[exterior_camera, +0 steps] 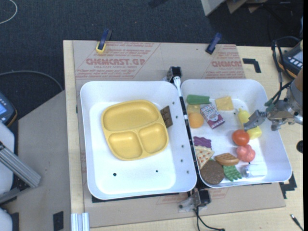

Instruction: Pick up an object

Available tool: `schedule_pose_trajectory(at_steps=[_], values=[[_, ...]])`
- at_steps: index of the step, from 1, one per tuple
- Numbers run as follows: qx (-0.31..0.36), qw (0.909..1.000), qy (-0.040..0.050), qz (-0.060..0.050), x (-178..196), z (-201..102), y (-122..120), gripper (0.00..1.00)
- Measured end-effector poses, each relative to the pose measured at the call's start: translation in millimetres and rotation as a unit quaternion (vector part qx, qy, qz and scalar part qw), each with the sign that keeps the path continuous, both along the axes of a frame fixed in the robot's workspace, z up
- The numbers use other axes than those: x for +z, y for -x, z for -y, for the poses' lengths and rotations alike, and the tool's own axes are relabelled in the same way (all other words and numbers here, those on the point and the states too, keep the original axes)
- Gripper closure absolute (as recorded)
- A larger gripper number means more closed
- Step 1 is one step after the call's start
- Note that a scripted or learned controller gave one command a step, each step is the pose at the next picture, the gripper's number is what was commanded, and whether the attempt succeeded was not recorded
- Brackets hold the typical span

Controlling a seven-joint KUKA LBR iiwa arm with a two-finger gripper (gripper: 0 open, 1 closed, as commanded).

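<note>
grey hand (pixel 253 121) over right bin (pixel 276 150), partly hiding yellow toy (pixel 255 132); grip state unclear.

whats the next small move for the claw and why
Probably lower a little onto the small yellow toy piece. The claw sits right over it in the right white bin, beside the round red toy tomato, with nothing visibly held between its fingers.
</note>
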State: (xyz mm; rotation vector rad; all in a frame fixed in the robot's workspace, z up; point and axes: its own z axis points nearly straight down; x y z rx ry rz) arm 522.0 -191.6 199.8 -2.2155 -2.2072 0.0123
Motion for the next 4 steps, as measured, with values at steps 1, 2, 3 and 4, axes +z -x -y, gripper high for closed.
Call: schedule_pose_trajectory(at_steps=[1,2,3,4], values=[[0.002,1.0,0.0017,0.007,7,0,-3,0.0],[0.002,1.0,0.0003,0.003,-53,0,5,0.0],[0.002,1.0,-0.0001,0.004,-112,-9,12,0.0],[0.001,1.0,0.0007,0.006,-116,-10,12,0.0]])
